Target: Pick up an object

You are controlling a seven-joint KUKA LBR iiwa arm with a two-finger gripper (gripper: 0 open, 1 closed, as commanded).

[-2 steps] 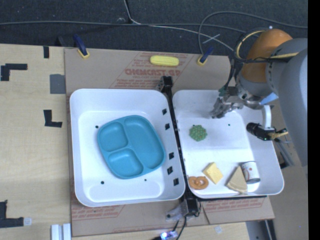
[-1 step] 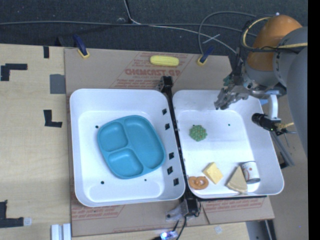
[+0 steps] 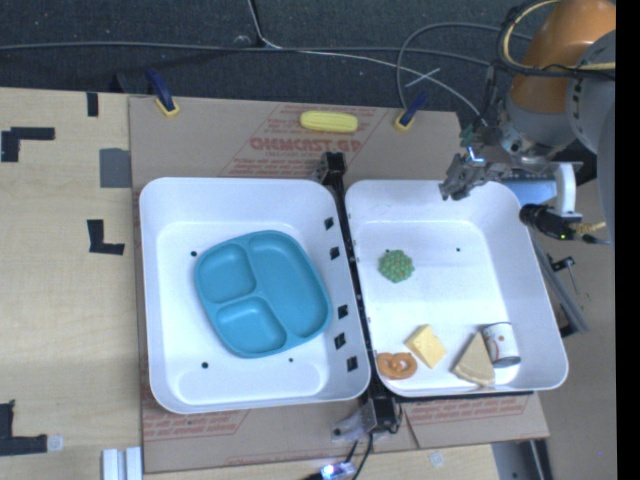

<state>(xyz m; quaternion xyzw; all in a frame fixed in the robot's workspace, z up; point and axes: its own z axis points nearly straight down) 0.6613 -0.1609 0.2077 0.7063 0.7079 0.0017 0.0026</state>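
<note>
In the right bin (image 3: 520, 268) lie a green broccoli piece (image 3: 396, 265), a yellow cheese wedge (image 3: 427, 346), a brown pretzel (image 3: 398, 366), a tan bread slice (image 3: 474, 361) and a small can (image 3: 500, 343). My gripper (image 3: 462, 180) hangs over the bin's far rim, well up and right of the broccoli, with nothing seen between its fingers. The fingers are too small and dark to read.
The left bin (image 3: 165, 268) holds a blue three-compartment tray (image 3: 262, 291). A yellow banana-shaped object (image 3: 328, 122) lies on the cardboard behind the bins. Cables run across the dark back area, and two blue-and-orange clamps (image 3: 163, 96) pin the cardboard.
</note>
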